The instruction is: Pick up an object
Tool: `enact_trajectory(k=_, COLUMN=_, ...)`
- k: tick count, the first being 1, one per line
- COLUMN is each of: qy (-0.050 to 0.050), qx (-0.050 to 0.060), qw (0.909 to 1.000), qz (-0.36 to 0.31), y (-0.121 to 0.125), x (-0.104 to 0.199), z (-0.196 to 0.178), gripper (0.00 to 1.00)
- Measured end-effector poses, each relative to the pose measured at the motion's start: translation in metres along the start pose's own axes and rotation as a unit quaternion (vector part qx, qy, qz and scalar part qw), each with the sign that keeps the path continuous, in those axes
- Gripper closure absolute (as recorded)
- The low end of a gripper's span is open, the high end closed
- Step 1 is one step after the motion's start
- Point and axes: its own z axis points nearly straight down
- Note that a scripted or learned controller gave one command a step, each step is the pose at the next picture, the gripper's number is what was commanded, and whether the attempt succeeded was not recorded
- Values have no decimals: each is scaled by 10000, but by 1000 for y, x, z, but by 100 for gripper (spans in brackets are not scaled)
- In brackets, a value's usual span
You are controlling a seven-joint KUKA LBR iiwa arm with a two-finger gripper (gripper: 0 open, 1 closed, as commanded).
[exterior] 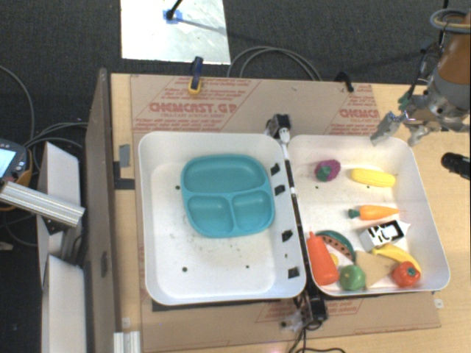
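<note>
At the upper right of the frame the grey arm's gripper (397,129) hangs over the far rim of the right shallow white bin (425,197), its jaws spread wide with nothing between them. Below it in that bin lie a purple round toy (327,170), a yellow plastic banana (372,176) and an orange toy carrot (373,212). The left white bin (158,219) holds a teal divided plastic tray (227,195).
</note>
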Motion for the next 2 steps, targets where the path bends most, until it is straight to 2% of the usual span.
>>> enact_trajectory(k=1, qy=18, qx=25, qw=10000, qz=-28, y=2, x=60, z=79, gripper=0)
enact_trajectory(k=2, qy=-5, qx=-10, qw=10000, qz=17, y=-10, x=80, z=98, gripper=0)
